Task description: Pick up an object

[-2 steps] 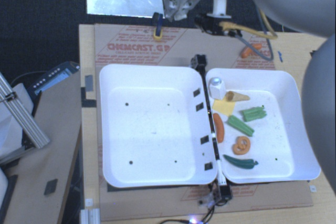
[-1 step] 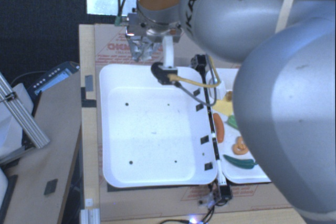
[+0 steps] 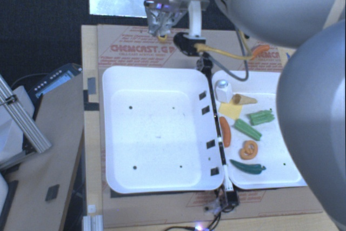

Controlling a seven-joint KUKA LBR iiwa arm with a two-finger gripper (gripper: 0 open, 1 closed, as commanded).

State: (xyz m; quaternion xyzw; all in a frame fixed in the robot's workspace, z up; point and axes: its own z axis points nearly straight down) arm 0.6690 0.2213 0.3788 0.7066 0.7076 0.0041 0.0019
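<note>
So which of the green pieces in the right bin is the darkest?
The dark green pepper at the bin's front edge, just below the pretzel; the two other green pieces are lighter.

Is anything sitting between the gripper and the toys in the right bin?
Nothing visible blocks it. The gripper hangs above the bench behind the left bin; the toy food, including the hot dog and dark green pepper, lies uncovered in the right bin.

Bright even overhead light, white bins [image 3: 157, 76] near-glare, arm [image 3: 303, 2] close & blurred.
</note>
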